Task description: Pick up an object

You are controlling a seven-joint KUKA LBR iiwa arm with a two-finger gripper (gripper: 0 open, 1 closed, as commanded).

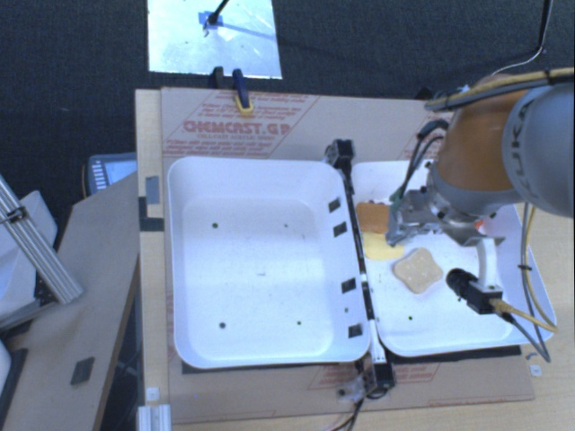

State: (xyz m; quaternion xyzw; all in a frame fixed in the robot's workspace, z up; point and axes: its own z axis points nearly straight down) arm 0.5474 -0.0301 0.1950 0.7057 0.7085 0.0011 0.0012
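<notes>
even overhead light, fairly bright. white bins [260, 268] near overexposed, little surface detail. glare on metal plate [214, 25] at top. dark surround underexposed. soft shadows; slight overall softness, arm [503, 142] mildly blurred.

Smooth glossy plastic bins [260, 268] on matt cardboard [269, 124].
</notes>
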